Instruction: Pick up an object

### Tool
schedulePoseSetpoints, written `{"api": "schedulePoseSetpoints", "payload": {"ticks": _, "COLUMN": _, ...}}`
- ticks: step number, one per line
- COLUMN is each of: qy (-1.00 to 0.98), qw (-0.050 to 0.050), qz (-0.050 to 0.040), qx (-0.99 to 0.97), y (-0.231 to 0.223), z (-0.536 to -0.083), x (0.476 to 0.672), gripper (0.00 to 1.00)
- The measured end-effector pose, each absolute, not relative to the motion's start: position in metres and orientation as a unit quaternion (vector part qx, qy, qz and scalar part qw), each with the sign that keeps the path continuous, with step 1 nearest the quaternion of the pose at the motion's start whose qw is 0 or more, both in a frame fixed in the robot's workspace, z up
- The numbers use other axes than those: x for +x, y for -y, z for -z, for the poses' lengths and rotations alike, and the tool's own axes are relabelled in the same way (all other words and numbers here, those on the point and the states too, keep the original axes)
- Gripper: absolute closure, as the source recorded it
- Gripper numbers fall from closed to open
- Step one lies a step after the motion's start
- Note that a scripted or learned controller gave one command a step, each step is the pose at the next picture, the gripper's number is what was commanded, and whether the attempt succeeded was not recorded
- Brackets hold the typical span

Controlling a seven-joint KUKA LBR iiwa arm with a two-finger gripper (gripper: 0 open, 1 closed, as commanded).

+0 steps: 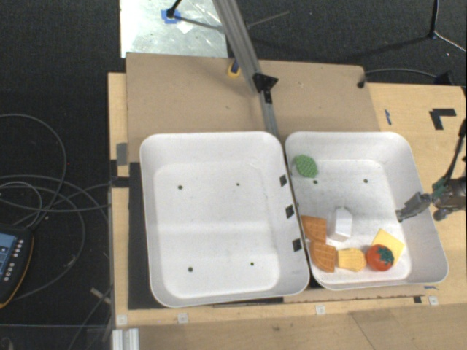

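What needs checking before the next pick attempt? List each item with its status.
1. Objects available in the right white bin: ok; a green round item, a white block and a red tomato-like ball lie there.
2. End effector over that bin: ok, at its right rim.
3. End effector holding nothing: cannot tell.
4. Easy target: ok; the green round item lies apart from the others.
5. Clustered items: not ok; orange waffle-like pieces touch near the front wall.

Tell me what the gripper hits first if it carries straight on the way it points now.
Probably the white block: the gripper points left across the right bin. Height is unclear, so it might pass above.
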State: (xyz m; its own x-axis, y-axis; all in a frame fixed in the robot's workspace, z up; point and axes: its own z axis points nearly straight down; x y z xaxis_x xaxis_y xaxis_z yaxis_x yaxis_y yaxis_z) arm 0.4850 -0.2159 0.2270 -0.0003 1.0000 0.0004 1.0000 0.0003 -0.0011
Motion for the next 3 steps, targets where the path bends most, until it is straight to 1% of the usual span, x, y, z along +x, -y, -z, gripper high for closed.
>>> {"api": "schedulePoseSetpoints", "payload": {"ticks": 1, "qy": 0.707, "qw": 0.002, "qz": -0.0007, "qx": -0.707, "y": 0.217, "z": -0.165, "x": 0.481, "gripper": 0.00}}
{"api": "schedulePoseSetpoints", "payload": {"ticks": 2, "qy": 0.707, "qw": 0.001, "qz": -0.0003, "qx": -0.707, "y": 0.215, "z": -0.123, "x": 0.482, "gripper": 0.00}}
{"api": "schedulePoseSetpoints", "payload": {"ticks": 3, "qy": 0.708, "qw": -0.001, "qz": 0.0008, "qx": -0.707, "y": 0.216, "z": -0.136, "x": 0.484, "gripper": 1.00}}
